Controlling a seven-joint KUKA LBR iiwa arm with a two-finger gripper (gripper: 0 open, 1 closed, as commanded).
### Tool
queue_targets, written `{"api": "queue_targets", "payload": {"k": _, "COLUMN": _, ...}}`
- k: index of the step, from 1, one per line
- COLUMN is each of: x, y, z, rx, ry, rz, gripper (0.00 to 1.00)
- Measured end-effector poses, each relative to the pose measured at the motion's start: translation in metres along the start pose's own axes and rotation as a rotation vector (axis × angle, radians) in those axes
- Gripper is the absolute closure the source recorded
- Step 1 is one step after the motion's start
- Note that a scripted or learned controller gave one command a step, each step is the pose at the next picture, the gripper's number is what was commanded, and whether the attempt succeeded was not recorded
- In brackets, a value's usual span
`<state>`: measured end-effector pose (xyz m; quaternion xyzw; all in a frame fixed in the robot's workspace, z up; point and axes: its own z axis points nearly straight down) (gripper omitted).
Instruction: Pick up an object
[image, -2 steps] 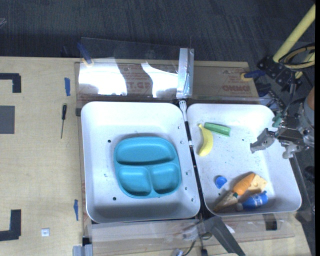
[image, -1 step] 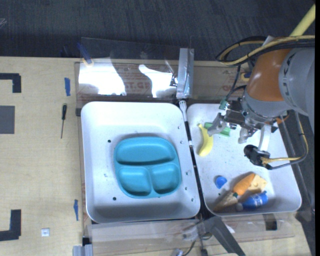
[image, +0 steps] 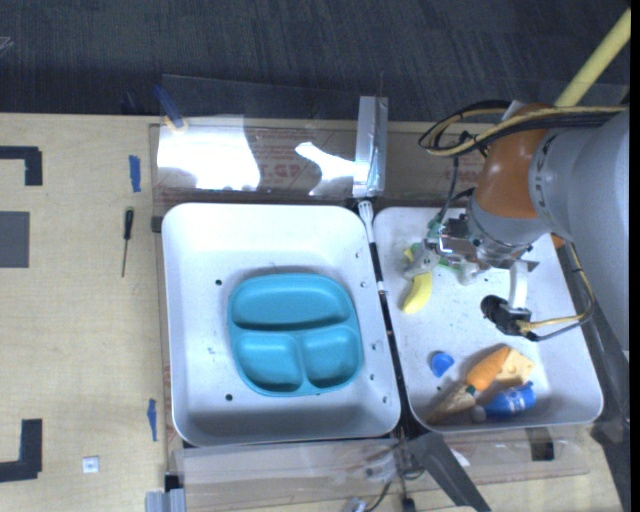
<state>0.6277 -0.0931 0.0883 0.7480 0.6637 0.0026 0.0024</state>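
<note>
My gripper (image: 442, 247) hangs low over the upper left part of the right bin (image: 580, 395), under the grey wrist with the orange band. A yellow banana-shaped object (image: 417, 292) lies just below and left of it. A small green piece (image: 414, 255) sits right at the gripper's left side, touching or nearly so. Nothing shows as held. Near the front of the bin lie a small blue piece (image: 440, 363), an orange and tan object (image: 492, 372) and a blue bottle-like object (image: 508, 402).
The left bin (image: 190, 240) holds a blue divided tray (image: 295, 331). A raised divider (image: 383, 300) separates the two bins. A black fitting with a yellow cable (image: 508, 314) hangs from the arm over the right bin's middle.
</note>
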Motion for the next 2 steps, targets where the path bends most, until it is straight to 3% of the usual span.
{"api": "queue_targets", "payload": {"k": 1, "x": 0.0, "y": 0.001, "z": -0.011, "rx": -0.003, "ry": -0.001, "rz": 0.001, "gripper": 1.0}}
{"api": "queue_targets", "payload": {"k": 2, "x": 0.083, "y": 0.002, "z": -0.102, "rx": -0.003, "ry": 0.004, "rz": 0.039, "gripper": 1.0}}
